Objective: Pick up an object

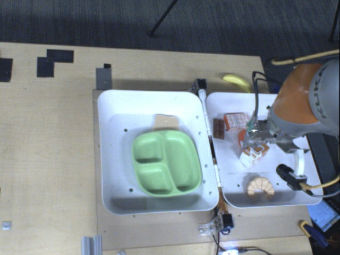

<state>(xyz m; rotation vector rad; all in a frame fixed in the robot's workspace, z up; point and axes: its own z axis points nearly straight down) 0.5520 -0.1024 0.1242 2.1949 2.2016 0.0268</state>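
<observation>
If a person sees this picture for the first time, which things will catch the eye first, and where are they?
The eye goes first to the green divided plate, lying in the middle of the left bin. Next is the grey arm with its orange band, reaching in from the right over the right bin, its end effector low above a small orange-and-white packet. A croissant lies near that bin's front edge.

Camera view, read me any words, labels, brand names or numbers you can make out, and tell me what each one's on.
"KU": dark letters on the arm's grey housing, cut off at the picture's edge.
Orange and white carton: print too blurred to read.
Small packet below the gripper: markings too small to read.
</observation>
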